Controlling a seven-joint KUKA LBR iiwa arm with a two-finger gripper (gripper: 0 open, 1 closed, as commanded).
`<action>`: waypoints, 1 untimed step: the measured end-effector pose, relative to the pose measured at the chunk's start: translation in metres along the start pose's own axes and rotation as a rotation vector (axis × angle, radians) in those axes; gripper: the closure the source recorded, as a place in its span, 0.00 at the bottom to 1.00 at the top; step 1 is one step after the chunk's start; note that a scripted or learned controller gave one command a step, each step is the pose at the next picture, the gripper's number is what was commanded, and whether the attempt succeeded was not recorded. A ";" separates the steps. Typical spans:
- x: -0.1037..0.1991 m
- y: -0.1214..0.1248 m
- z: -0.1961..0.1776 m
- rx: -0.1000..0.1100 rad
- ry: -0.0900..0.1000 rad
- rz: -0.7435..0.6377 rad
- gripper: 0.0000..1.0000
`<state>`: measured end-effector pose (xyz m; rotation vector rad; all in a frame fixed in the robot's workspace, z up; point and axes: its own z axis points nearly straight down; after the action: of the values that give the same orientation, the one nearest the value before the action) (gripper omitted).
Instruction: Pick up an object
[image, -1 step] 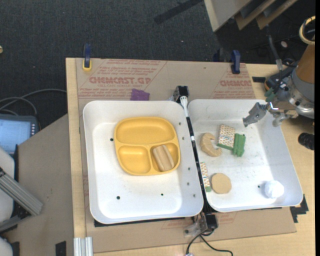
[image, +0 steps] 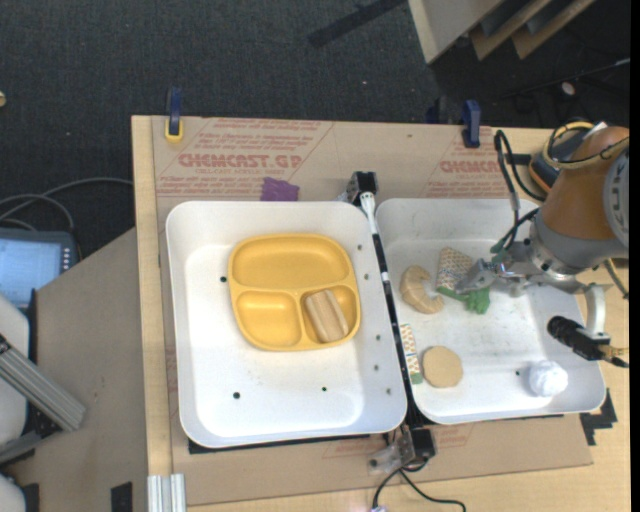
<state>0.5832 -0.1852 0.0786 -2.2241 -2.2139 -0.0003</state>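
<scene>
My gripper (image: 487, 277) reaches in from the right, low over the middle of the right bin (image: 500, 400). A small green object (image: 472, 298) lies right at its tip, touching or nearly touching it. A patterned packet (image: 452, 264) is just to the left of the tip. A pale beige lump (image: 420, 290) lies further left. Toward the front of the bin sit a round tan disc (image: 442, 367) and a white crumpled ball (image: 547, 379).
The left bin (image: 200, 380) holds a yellow divided plate (image: 290, 265) with a wooden block (image: 325, 314) in its lower right compartment. A black-and-white ridge (image: 378, 265) separates the two bins. A purple scrap (image: 279, 188) lies on the board behind the left bin.
</scene>
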 end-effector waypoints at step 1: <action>-0.001 0.003 -0.020 -0.010 -0.006 -0.003 1.00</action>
<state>0.5860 -0.1860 0.0982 -2.2288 -2.2261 -0.0046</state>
